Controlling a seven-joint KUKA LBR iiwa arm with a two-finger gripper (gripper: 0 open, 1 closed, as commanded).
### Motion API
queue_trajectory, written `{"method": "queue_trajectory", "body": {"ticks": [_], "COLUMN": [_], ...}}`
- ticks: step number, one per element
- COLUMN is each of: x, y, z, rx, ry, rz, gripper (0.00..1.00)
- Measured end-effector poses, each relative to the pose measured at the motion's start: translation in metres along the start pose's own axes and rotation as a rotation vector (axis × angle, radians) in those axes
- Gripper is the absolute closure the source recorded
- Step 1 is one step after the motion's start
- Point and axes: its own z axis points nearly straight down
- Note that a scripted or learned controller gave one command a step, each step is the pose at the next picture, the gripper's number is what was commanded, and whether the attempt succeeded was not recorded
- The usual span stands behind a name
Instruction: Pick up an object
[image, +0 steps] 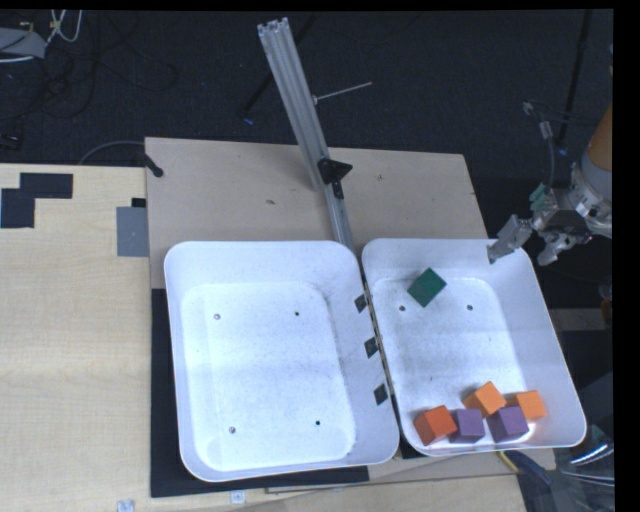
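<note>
The hand (528, 238) is seen at the right side of the scene, poised over the far right corner of the right bin (540, 300), just outside and above its rim. Two grey fingers are spread apart, one reaching left toward the corner of the bin and the other pointing down to the right; nothing is seen between them. Behind the hand, the arm (598, 170) is seen running off toward the right edge, with a patch of its orange band visible at the top.

Nearest to the hand, within the right bin, a green block (427, 287) is found lying alone in the far part of the bin, left of the hand and well apart from it. The other blocks are gathered along the near wall of the same bin: an orange-red block (434, 424) at the left, a purple block (469, 425) just beside it, an orange block (489, 398) slightly farther back, a second purple block (509, 422), and a small orange block (531, 405) at the right end.

The left bin (200, 300) is set side by side with the right one on the counter (230, 190). A slanted metal rail (300, 110) is seen rising from between the bins at their far side.
</note>
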Motion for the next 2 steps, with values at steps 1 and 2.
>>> {"method": "queue_trajectory", "body": {"ticks": [1, 2], "x": [0.029, 0.071], "y": [0.026, 0.034], "z": [0.142, 0.162], "rx": [-0.002, -0.003], "ry": [0.001, -0.003], "rz": [0.005, 0.009], "gripper": [0.00, 0.00]}}
